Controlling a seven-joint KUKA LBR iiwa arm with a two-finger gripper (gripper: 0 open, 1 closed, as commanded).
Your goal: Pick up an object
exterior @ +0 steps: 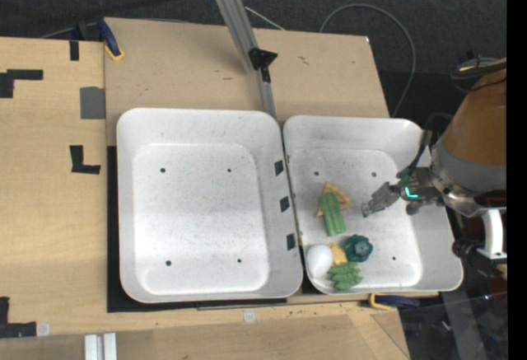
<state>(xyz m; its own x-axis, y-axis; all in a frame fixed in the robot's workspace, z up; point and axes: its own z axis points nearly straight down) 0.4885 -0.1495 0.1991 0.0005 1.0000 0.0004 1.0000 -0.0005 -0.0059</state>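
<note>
We cannot tell how the gripper [380, 200] jaws stand. Just beyond them lies a green toy [333, 214], likely light, stiff plastic; we'd pinch its narrow middle.

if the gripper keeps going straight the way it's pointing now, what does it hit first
Most likely the long green object. The gripper points toward the view's left and slightly down, and that piece lies nearest in that line. Height above the bin is unclear, so it might pass over.
</note>
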